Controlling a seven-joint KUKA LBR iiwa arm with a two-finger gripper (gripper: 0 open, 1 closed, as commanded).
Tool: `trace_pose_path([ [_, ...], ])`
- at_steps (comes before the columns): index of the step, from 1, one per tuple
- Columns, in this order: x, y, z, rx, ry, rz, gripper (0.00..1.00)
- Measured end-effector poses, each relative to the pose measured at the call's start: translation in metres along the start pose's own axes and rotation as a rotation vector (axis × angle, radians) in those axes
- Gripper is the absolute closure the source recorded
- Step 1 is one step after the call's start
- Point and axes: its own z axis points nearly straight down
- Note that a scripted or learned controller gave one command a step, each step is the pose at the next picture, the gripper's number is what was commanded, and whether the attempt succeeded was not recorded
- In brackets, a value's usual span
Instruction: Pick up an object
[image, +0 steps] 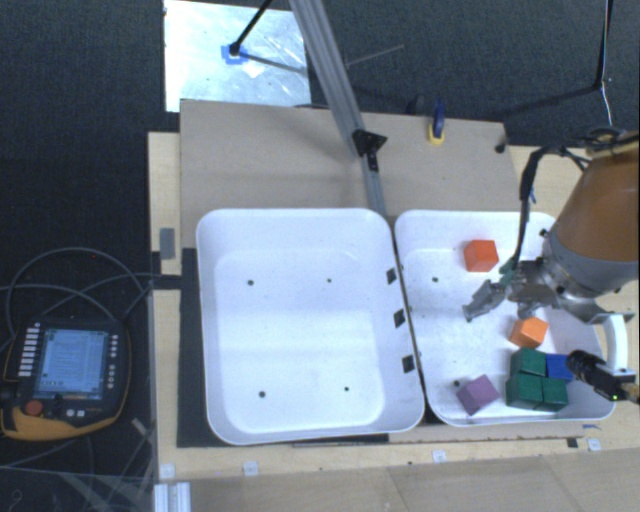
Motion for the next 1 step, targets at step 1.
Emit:
trace_pose_path([
  [1, -0.0001, 0.0001, -0.0002, -0.001, 0.000, 0.001, 0.00],
])
